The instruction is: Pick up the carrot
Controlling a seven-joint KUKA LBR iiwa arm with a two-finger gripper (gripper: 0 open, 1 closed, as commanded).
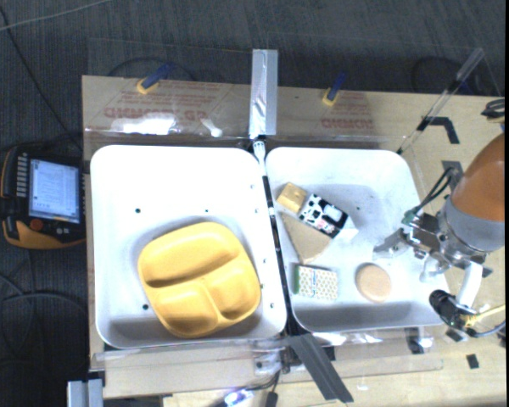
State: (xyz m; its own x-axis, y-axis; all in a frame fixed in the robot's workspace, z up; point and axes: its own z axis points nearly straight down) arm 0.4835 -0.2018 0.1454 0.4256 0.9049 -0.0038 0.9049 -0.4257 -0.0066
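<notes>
- We take the right bin as our landmark; everything below is placed against it.
- The carrot (we read the tan, tapering wedge as it, though the shape is not clear) lies flat on the floor of the right bin, near its left wall and about midway along it.
- The gripper hangs over the right edge of the right bin, well apart from the carrot; we cannot tell whether it is open or closed, and nothing shows in its grasp.
- The arm stands just outside the right bin, on its right.
- A gold block and a black-and-white pack lie in the right bin, just behind the carrot.
- A green patterned box and a round tan disc sit near the front wall of the right bin.
- The left bin adjoins the right bin's left wall and holds a yellow divided plate.
</notes>
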